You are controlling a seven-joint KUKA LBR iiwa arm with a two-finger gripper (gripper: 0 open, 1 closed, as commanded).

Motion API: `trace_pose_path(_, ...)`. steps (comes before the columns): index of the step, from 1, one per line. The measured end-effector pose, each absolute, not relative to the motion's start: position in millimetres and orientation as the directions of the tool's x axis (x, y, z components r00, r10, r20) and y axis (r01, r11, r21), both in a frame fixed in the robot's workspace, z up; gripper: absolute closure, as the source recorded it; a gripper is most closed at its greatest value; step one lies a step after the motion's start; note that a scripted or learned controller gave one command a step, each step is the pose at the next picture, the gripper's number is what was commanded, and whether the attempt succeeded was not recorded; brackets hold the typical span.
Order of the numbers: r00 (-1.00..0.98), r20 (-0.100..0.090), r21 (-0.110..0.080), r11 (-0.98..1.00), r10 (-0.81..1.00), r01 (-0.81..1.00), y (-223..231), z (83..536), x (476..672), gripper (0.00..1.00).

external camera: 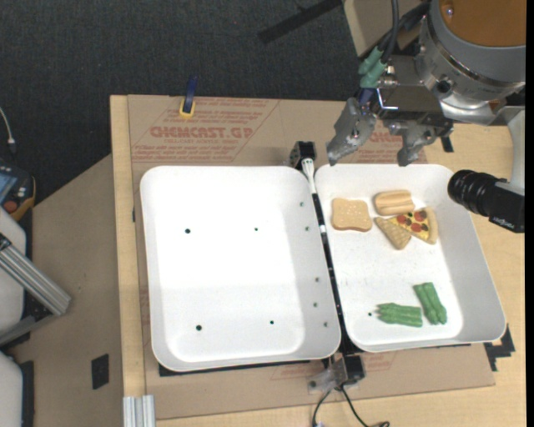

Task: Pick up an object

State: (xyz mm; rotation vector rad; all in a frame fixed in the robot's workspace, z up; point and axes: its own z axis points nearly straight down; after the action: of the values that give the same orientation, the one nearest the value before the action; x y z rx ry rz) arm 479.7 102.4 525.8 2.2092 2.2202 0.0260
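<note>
Dark grey carpet all around, with a brown cardboard sheet (209,125) lying flat on top of the bench and red letters printed across it. Two white bins side by side on that sheet. Left bin (167,334) bare white inside, with four small dark dots. Right bin (476,275) with toy food in it.

Up near the far side of the right bin: a slice of toast (351,215), tan and squarish. Just beside it, to the right, a little hot dog bun (394,202). Below the bun, touching it or nearly so, a pizza slice (407,228) with red spots on top. Down near the front edge, well apart from those three: two green bean pods (415,308), one lying flat, the other tilted and standing next to its right end.

High at the top right, the big grey arm with its orange band (484,21). Under it, the gripper (377,148), hanging over the far rim of the right bin. Two fingers spread wide apart, one finger (349,138) on the left and one on the right, nothing between them. Above the toast and bun, not touching any food.

Small blue and yellow clip (189,102) on the far edge of the cardboard. Black round camera thing (484,193) poking in from the right side, near the pizza.
</note>
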Motion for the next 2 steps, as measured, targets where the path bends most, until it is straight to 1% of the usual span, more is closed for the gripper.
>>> trace_pose_path(1,-0.009,0.003,0.004,0.009,1.0,1.0,175.7,535.8,478.8,0.0)
trace_pose_path(2,-0.002,-0.007,-0.018,0.002,1.0,1.0,214.6,300.4,476.4,0.0)
